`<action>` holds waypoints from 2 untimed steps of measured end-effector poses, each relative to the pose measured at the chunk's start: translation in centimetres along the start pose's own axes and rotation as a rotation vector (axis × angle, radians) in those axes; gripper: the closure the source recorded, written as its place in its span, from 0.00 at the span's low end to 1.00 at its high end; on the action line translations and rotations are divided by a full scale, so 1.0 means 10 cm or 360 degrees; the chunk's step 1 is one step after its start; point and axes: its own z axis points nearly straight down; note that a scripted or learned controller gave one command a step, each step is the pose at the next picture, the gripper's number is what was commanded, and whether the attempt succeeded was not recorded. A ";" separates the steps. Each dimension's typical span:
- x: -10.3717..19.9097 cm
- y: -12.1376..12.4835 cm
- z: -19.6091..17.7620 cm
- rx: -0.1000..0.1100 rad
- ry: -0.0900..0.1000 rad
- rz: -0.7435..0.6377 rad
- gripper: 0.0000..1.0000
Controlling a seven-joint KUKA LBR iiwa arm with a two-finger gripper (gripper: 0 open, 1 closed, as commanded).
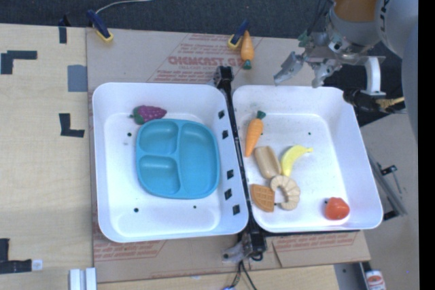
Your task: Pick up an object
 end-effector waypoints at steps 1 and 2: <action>0.14 -0.69 1.56 0.0006 0.0002 0.0001 0.00; 0.15 -0.36 1.65 -0.0004 0.0001 0.0000 0.00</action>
